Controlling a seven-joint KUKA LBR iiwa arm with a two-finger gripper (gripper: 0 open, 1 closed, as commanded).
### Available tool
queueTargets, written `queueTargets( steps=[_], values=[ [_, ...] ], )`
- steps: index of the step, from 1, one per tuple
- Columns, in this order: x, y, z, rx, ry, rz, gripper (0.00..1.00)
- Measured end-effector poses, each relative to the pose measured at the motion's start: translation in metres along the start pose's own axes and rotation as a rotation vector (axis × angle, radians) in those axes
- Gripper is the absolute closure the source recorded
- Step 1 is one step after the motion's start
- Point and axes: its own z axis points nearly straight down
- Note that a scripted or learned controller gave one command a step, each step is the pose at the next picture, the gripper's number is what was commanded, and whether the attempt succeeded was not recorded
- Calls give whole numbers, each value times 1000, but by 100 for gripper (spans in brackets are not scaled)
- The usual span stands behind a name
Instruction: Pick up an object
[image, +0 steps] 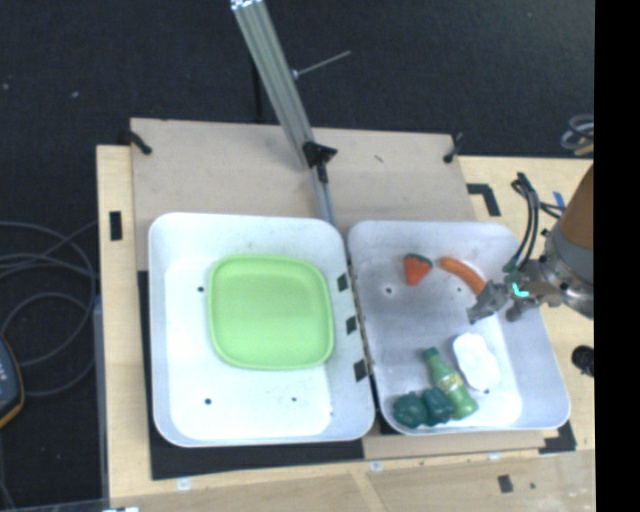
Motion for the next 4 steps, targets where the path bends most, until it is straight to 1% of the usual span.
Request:
queueTargets(
  steps=[1,2,3,4],
  values=[
    [0,0,0,0,0,0,0],
    [3,3,43,4,0,0,0],
    [2,-1,105,5,1,1,0],
    [1,0,113,-2,-2,0,0]
  ],
)
